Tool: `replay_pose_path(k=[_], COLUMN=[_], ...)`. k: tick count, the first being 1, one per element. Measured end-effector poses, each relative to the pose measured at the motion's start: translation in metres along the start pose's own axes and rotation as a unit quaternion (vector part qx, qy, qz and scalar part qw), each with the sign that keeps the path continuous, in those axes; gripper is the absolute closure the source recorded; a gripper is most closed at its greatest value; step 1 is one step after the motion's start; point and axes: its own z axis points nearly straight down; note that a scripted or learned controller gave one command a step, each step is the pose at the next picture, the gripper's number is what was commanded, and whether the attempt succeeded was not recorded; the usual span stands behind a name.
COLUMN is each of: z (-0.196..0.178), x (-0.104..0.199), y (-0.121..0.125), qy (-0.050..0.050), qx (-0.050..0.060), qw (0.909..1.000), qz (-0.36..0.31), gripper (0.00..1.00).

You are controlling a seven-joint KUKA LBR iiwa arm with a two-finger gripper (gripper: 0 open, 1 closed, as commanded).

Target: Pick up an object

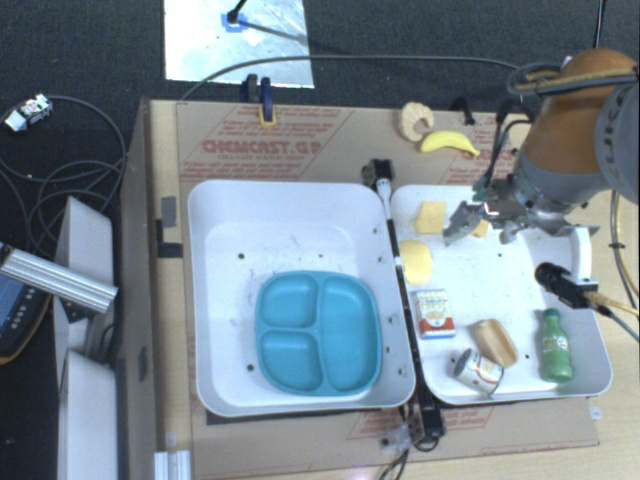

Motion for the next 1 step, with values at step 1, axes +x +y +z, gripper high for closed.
replay_pose_path(k=[1], z=[0.0538], x=[-0.1031], y=[0.0343], qy=[-0.001], qx=[0.000], qw=[1.0000], qz=[0.001], gripper=[0.00])
